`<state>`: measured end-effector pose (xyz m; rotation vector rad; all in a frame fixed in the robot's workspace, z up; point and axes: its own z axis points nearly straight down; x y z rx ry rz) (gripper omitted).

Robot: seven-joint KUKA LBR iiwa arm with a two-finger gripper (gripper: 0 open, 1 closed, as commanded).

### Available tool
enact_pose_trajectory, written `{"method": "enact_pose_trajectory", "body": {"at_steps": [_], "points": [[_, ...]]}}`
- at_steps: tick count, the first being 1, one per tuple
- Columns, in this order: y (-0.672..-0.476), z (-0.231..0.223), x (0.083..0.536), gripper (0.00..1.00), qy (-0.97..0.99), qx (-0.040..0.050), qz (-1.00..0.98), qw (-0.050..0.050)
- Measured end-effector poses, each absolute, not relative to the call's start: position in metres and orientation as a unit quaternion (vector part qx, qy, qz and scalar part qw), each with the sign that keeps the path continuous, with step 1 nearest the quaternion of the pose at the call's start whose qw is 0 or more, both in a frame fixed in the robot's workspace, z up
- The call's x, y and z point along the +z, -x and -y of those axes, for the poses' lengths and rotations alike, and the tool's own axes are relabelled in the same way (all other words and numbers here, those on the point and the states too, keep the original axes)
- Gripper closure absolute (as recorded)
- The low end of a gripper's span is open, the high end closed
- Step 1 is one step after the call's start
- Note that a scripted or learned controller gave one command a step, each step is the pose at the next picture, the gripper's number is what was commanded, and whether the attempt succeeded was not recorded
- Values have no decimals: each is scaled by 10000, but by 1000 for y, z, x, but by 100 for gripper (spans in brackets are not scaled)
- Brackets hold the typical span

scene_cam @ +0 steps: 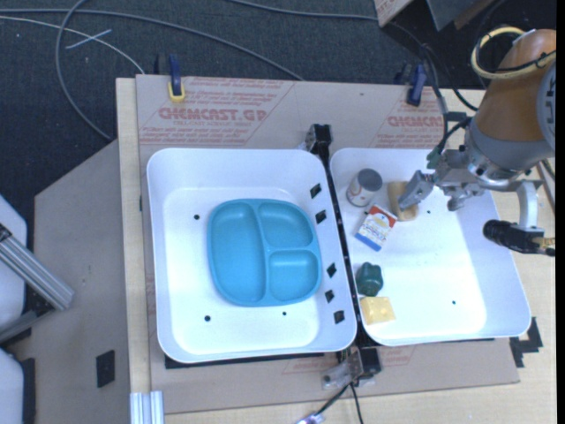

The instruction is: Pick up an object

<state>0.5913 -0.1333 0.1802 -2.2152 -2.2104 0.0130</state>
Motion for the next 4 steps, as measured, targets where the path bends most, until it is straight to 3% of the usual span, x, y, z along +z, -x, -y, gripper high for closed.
{"method": "enact_pose_trajectory", "body": {"at_steps": [1, 2, 3, 4], "points": [[-595, 133, 187, 0, 7070, 1, 7072, 7], [-594, 134, 124, 0, 7071, 20, 7071, 35], [-597, 133, 88, 0, 7069, -20, 7073, 9], [-600, 133, 103, 100, 7064, -51, 7078, -23]]}}
